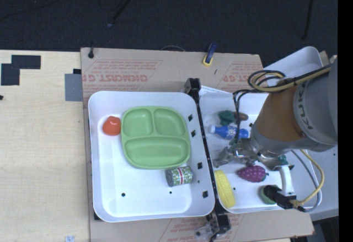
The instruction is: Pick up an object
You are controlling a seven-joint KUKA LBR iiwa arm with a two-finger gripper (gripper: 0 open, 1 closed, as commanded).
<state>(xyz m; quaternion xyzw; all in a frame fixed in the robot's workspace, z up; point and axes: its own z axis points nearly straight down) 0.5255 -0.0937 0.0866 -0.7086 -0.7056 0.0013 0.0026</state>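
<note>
1. Looking down on two shallow white bins, the left bin (138, 197) and the right bin (248, 197), sitting side by side on a cardboard sheet (138, 73) over a pale wooden bench (38, 152)
2. Following the grey arm (317, 108) reaching in from the right, carrying its orange band over the right bin
3. Finding the gripper (234, 154) hanging low over the middle of the right bin, pointing toward the divider between the bins; not being able to tell whether it is apart or together
4. Spotting a blue bottle (225, 132) lying on its side just above the gripper in the view, with a teal toy (226, 117) lying just beyond it
5. Spotting a purple bunch of grapes (252, 173) lying just below the gripper in the view, touching or apart not being clear
6. Noting a yellow corn cob (224, 188) lying along the right bin's left wall, near its front corner
7. Noting, in the left bin, a green divided plate (154, 136) sitting near the middle, an orange cup (112, 125) just beside its left edge, and a small can (180, 176) lying on its side just beside its front right corner
</note>
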